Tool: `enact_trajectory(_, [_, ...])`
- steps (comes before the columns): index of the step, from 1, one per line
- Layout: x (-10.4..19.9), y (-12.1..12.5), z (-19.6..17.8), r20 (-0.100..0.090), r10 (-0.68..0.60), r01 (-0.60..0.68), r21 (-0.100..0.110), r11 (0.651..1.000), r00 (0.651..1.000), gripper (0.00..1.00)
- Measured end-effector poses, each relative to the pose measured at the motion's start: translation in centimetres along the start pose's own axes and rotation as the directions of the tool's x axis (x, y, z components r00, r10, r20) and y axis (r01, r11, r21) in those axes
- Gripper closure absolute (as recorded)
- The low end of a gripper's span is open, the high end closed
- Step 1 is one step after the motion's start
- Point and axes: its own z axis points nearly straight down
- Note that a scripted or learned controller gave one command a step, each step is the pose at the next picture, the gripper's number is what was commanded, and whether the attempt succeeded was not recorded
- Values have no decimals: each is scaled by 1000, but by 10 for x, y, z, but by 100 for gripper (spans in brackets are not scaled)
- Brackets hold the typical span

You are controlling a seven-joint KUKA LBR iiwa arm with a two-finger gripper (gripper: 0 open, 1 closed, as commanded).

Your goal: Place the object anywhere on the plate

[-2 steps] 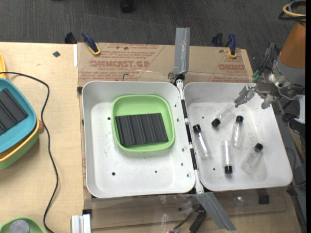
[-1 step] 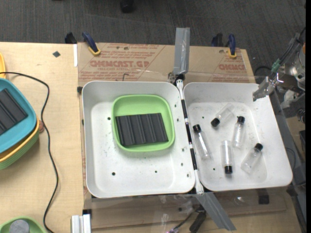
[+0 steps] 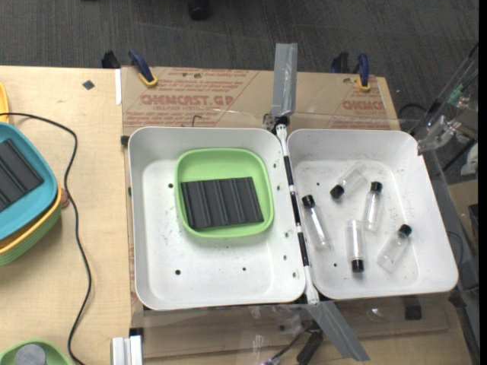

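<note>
there, vials [image 3: 354,220] right bin, plate [image 3: 224,193] left

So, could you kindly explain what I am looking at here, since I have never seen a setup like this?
This is one fixed camera looking down at a slant on a workbench. Two shallow white bins sit side by side. The left bin holds a green plate with a dark ribbed mat on it. The right bin holds five small clear vials with black caps, lying loose. A robot arm is meant to reach in from the right, pick up a vial and set it on the plate. Right now no vial lies on the plate.
</note>
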Motion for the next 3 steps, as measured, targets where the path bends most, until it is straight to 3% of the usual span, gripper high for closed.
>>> enact_trajectory(1, [-8, -20, -32, 0, 207, -207, 1, 978, 978, 0])
enact_trajectory(2, [-9, -25, -26, 0, 281, -281, 2, 960, 960, 0])
enact_trajectory(3, [-17, -32, -11, 1, 440, -440, 3, 898, 898, 0])
